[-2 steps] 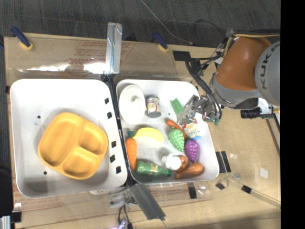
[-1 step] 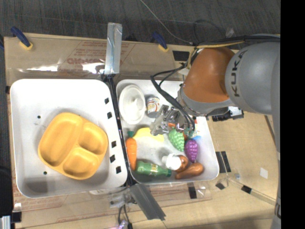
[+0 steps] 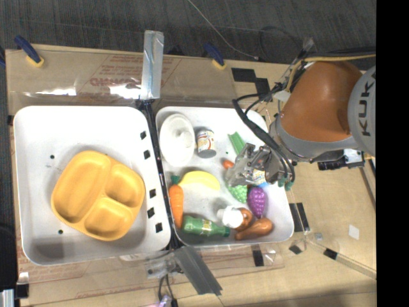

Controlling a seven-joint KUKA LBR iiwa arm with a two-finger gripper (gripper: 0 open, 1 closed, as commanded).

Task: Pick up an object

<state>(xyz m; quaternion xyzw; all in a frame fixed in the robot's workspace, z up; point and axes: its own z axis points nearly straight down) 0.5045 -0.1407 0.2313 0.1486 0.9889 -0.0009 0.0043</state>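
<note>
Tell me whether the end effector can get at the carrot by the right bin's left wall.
Probably yes. The carrot lies uncovered against the wall, across the bin from the end effector. The lemon beside it and the wall leave little room.

A yellow divided plate (image 3: 98,194) lies in the left white bin (image 3: 38,123), tilted a little, toward its near middle. Strips of grey tape (image 3: 153,62) run up from the seam between the two bins on the far side, and more tape (image 3: 195,270) crosses the near edge. Blue clamps (image 3: 29,50) grip the far edge of the cardboard sheet (image 3: 96,69) under the bins. A thin cable (image 3: 211,24) trails over the dark floor beyond.
</note>
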